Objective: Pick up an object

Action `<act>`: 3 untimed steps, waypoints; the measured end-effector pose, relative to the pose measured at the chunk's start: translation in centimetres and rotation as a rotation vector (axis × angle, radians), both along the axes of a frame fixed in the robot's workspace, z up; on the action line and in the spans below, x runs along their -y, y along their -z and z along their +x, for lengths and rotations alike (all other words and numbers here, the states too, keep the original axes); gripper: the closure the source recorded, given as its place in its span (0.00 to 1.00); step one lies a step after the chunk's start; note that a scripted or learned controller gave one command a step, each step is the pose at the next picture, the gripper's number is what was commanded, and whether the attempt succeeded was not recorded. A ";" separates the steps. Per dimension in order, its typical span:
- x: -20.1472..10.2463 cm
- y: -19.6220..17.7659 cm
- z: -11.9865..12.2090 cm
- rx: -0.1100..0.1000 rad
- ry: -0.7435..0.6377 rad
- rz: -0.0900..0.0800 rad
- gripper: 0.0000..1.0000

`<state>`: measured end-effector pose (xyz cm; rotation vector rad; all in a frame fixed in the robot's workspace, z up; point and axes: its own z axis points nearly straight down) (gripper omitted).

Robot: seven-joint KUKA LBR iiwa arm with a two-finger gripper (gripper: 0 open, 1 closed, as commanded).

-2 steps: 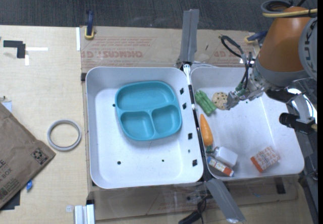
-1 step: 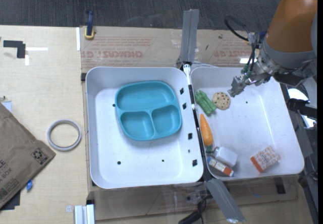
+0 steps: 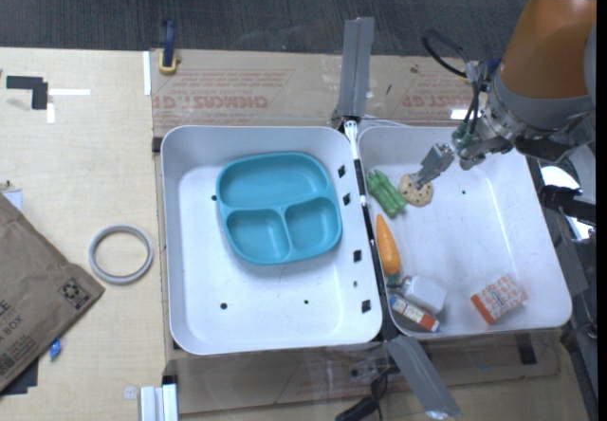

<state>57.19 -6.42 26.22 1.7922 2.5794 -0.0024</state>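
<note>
Tool [image 3: 429,174] is down over the cookie [image 3: 414,190] in the right bin's upper left (grip state I cannot tell), so the approach looks done; next, close and lift.

Arm [image 3: 550,21] cut off at right edge, cardboard box [image 3: 33,301] cut off left

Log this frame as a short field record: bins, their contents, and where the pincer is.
left bin: holds a turquoise three-compartment plastic plate
right bin: green toy vegetable, round speckled cookie, orange toy carrot, small orange-and-white box, small white-and-red container
pincer: low over the right bin, tips at the cookie
grasp: cannot tell
bench left of bins: grey tape ring
</note>
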 end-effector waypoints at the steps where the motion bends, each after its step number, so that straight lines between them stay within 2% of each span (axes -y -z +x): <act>1: 4.1 13.4 2.0 -0.002 0.172 0.000 0.00; 2: 15.0 2.2 1.2 0.002 0.128 -0.001 0.00; 3: 8.9 12.0 4.6 0.000 -0.033 0.001 0.00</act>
